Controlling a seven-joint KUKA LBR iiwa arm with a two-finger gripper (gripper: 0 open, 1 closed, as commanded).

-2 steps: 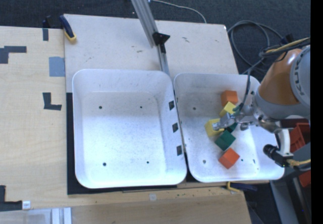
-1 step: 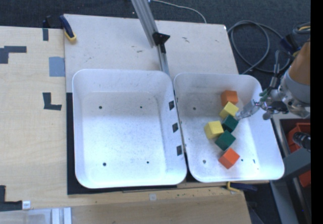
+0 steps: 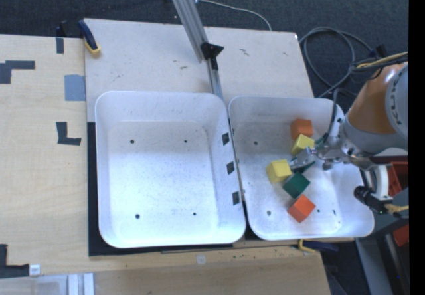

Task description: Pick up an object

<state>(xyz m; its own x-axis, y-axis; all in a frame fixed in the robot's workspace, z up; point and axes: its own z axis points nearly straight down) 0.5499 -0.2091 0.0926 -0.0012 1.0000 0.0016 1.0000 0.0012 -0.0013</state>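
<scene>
Gripper (image 3: 307, 159): low in right bin (image 3: 265, 220), among the blocks; finger state cannot be told. Adjacent: yellow block (image 3: 303, 143), second yellow block (image 3: 279, 170), green block (image 3: 296, 185). Beyond: orange block (image 3: 301, 127), red-orange block (image 3: 302, 208). No legible writing.

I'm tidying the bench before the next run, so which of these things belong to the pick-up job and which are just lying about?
Part of the job:
gripper
right bin
yellow block by the gripper
second yellow block
green block
two orange blocks

Lying about:
left bin
blue and yellow clamp
metal pole
cables
grey tape patch
</scene>
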